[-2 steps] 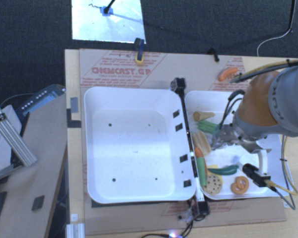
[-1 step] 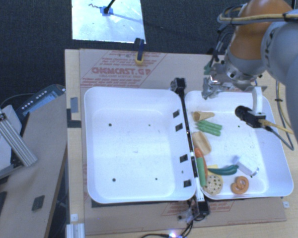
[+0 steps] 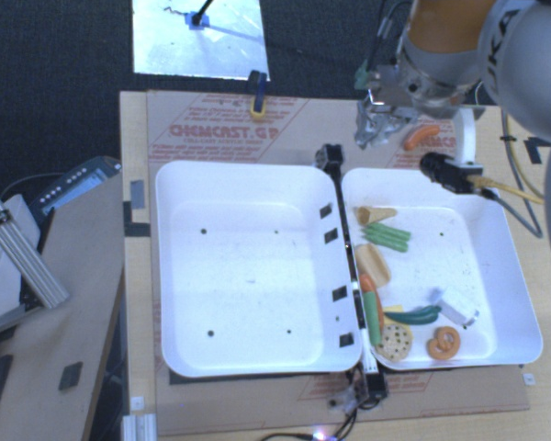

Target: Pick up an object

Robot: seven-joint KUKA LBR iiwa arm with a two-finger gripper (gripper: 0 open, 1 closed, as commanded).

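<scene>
My gripper (image 3: 375, 134) hangs above the far left corner of the right bin (image 3: 496, 246), raised off the bench. A small orange sausage-shaped piece (image 3: 421, 137) shows just to its right; whether it is held or lies beyond the bin's far rim, I cannot tell. Along the left side of the right bin lie a tan cone (image 3: 375, 214), green beans (image 3: 387, 237), a tan bread piece (image 3: 372, 265) and a carrot (image 3: 371, 309). At the bin's near side are a green pickle (image 3: 415, 316), a cookie (image 3: 395, 341), a pretzel (image 3: 444, 343) and a white and blue piece (image 3: 455, 310).
The left bin (image 3: 248, 265) sits beside the right one, with a black divider strip (image 3: 342, 246) between them. A shiny square sheet (image 3: 197, 26) lies at the back left. A grey device (image 3: 73, 184) stands at the bench's left edge.
</scene>
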